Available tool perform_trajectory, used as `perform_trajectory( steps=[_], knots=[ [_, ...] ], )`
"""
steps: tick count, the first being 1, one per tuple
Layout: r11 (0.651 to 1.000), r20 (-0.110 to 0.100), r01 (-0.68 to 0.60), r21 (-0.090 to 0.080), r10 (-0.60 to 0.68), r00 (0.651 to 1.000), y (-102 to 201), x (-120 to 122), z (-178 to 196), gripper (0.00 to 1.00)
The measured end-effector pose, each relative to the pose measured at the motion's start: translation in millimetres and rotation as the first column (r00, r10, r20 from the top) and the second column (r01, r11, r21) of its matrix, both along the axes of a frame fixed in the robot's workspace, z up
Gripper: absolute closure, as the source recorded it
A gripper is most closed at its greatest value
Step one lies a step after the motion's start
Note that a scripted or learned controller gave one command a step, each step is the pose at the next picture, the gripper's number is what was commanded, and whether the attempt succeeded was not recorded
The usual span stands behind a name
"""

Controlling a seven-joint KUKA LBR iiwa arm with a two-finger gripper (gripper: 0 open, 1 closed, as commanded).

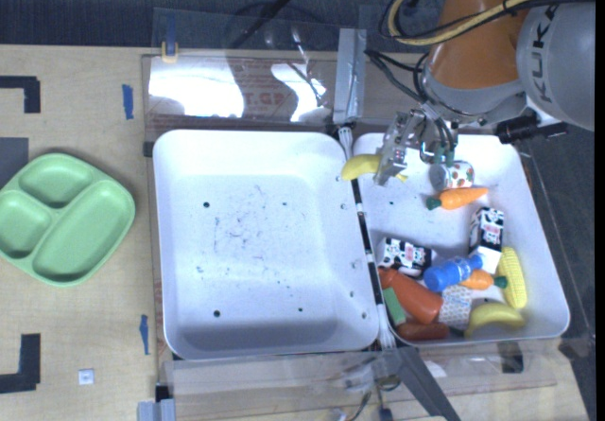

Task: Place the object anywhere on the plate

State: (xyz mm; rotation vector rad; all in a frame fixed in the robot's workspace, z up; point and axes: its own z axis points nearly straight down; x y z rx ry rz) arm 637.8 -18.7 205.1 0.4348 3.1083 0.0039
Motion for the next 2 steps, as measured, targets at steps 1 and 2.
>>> perform_trajectory(
  steps=[1, 2],
  knots=[
    [0.915, -0.006, 0.402, -0.003, -0.402, 0.915, 52.9, -23.9, -19.3, 1.00],
    [0.878, -0.006, 0.480, -0.004, -0.480, 0.877, 114.9, -96.8, -30.2, 1.00]
  ],
)
